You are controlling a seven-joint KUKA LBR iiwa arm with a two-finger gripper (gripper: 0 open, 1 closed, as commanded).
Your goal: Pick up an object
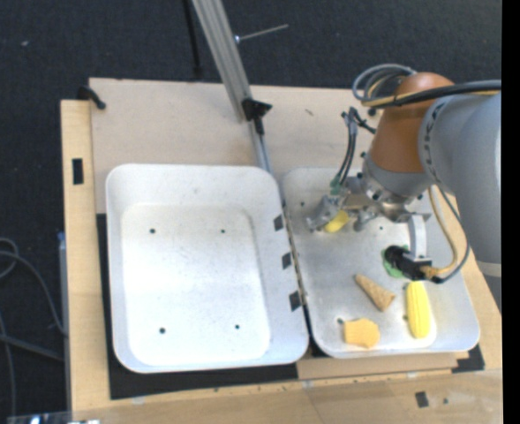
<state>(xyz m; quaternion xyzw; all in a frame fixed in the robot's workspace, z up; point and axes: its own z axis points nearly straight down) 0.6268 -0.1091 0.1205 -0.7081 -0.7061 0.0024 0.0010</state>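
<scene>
You cannot tell if the hand [327,221] grips the yellow piece [335,226] at the bin's [330,276] far edge. Off-centre, it could slip out.

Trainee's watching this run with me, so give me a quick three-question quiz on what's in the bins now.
1. True or false: the tan wedge, corn cob and orange block share one bin.
2. Nearest the end effector? A. corn cob B. small yellow piece C. orange block
3. Fill in: that bin is on the view's ___ side.
Key: 1 true; 2 B; 3 right.
</scene>
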